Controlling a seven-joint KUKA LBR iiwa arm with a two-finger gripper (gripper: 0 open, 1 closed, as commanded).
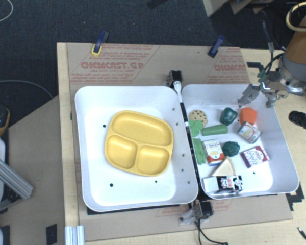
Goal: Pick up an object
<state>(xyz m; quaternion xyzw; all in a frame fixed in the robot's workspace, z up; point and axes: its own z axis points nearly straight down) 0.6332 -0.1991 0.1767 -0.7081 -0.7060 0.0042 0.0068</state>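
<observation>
Camera view from above the bench: two shallow white bins side by side on a cardboard sheet printed with red lettering (112,64), held by a blue-and-yellow clamp (99,44) and a dark blue clamp (215,47) along the far edge. In the left white bin (86,152), a yellow plastic tray with three compartments (139,143), lying flat near the middle. In the right white bin (280,152), a cluster of small toy groceries: a round tan cookie with dark chips (198,117) near the divider, a long green pod (214,129) just beside it, a dark green rounded lump (228,116) farther back, an orange-and-white piece (248,115) to its right, a small tilted carton with an orange top (249,132) just below that, a red-and-white juice box (212,151), a second dark green lump (230,148) beside it, a maroon packet (254,156) toward the right wall, a pale tan wedge (225,166) and a black-and-white patterned box (227,182) at the near rim. Grey two-finger gripper (259,96) at the far right corner of the right bin, hanging above the orange-and-white piece, fingers spread apart with nothing between them, well clear of every item.
</observation>
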